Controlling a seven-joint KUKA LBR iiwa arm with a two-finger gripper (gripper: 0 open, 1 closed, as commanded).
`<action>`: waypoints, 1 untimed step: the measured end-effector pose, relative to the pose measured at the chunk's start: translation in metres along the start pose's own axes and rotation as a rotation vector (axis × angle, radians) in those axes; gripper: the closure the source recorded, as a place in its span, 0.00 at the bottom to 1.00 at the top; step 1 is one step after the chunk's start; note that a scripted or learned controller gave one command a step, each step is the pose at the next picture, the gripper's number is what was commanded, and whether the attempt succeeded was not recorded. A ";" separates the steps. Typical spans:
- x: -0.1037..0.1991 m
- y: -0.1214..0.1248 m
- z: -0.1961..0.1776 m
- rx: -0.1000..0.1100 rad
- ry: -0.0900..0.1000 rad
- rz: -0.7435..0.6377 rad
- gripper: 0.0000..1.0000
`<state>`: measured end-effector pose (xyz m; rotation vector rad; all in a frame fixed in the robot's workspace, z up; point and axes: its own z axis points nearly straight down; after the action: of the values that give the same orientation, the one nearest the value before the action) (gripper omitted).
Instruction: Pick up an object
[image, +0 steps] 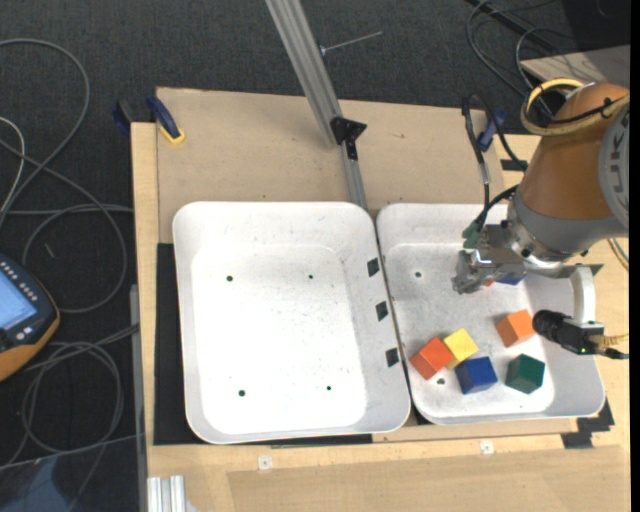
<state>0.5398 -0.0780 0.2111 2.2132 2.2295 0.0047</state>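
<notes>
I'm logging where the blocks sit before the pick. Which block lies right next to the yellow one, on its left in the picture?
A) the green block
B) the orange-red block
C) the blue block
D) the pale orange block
B: the orange-red block touches the yellow block on its left side in the picture, while the blue block sits below it and the green block lies further right.

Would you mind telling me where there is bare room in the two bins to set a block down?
The left bin is bare from wall to wall. In the right bin, the far-left floor beside the tool is free. Its near end is crowded: orange block, yellow block, blue block, green block.
</notes>
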 end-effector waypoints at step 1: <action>0.051 0.023 -0.016 -0.002 0.000 0.000 1.00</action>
<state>0.5626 -0.0267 0.2272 2.2124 2.2289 0.0071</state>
